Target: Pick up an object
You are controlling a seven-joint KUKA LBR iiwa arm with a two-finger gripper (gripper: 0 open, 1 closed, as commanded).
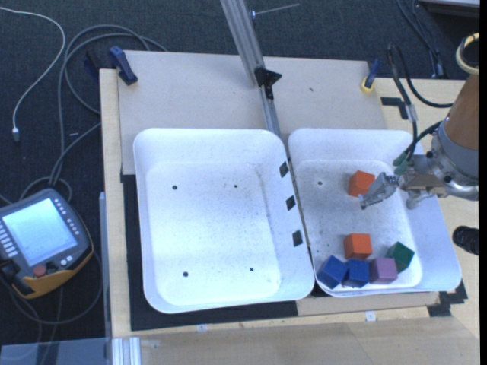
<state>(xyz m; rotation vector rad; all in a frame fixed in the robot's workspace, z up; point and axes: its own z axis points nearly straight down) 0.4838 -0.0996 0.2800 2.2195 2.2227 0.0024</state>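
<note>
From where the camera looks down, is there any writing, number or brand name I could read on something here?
None can be read.
Handheld control unit on the floor at left: its lit screen and buttons are too blurred to read.
Blocks in the right bin: plain coloured faces, no marks.
Both bins: only dark specks, no lettering.
</note>
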